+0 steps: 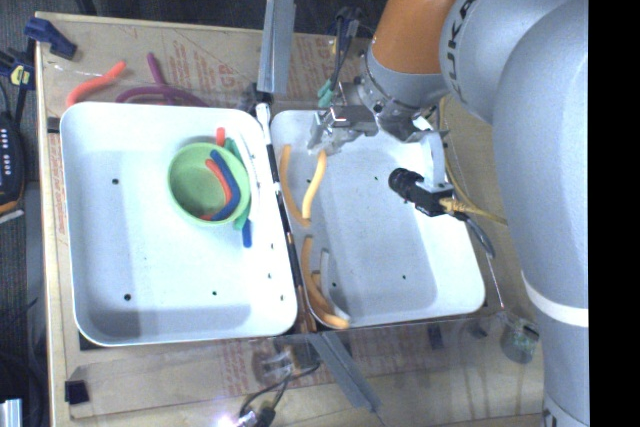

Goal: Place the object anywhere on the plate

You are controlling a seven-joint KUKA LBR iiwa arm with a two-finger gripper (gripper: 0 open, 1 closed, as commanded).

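- My arm (520, 115) is smooth grey metal with a glossy orange band, bulky and rounded, and reaches in from the right over the right bin (440, 285).
- My pincer (335, 127) hangs over the upper left corner of that bin; I cannot tell how it stands.
- A thin yellow stick (314, 183), slightly curved, hangs just under the pincer and slants down toward the bin floor. Its top end meets the pincer, but I cannot tell whether it is gripped.
- The plate (190, 183) is a round green dish of smooth plastic in the left bin (150, 285), well apart from the pincer.
- A curved red piece (216, 177) and a curved blue piece (238, 187) lie across the plate.
- Both bins are shallow, white, smooth, with rounded corners.
- More yellow-orange strips (318, 290) lie along the right bin's left wall.
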